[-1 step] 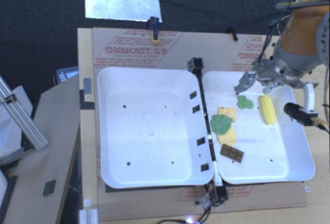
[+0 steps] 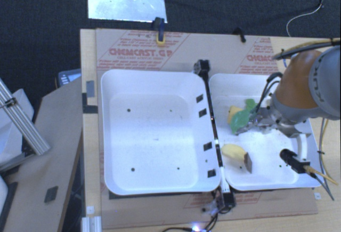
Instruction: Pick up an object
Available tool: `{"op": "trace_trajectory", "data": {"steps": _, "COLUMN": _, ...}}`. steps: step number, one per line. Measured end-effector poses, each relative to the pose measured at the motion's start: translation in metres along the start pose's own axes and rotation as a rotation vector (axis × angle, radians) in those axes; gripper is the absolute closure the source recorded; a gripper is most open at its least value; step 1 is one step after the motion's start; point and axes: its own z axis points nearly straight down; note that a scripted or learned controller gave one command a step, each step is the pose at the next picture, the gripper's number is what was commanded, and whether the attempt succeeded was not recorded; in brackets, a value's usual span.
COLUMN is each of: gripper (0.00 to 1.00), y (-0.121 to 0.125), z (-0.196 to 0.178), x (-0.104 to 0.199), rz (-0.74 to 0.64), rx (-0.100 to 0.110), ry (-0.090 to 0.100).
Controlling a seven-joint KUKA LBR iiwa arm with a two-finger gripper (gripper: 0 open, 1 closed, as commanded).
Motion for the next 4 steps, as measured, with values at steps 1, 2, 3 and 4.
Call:
{"op": "trace_trajectory", "data": {"steps": 1, "gripper": 0.0, "y": 0.086, "z": -0.009, "x": -0.004, "rz": -0.011, "rx": -0.013, "ry": -0.001}}
{"op": "trace_trajectory", "data": {"steps": 2, "gripper": 1.0, "y": 0.085, "z": -0.023, "x": -0.004, "rz": -0.01, "rx": -0.015, "ry": -0.001}}
{"op": "trace_trajectory", "data": {"steps": 3, "gripper": 1.0, "y": 0.113, "z": -0.15, "x": 0.042, "rz": -0.013, "rx": -0.021, "ry": -0.001}}
{"op": "trace_trajectory", "data": {"steps": 4, "gripper": 1.0, "y": 0.109, "z": -0.357, "x": 0.085, "rz": -0.013, "rx": -0.029, "ry": -0.001}}
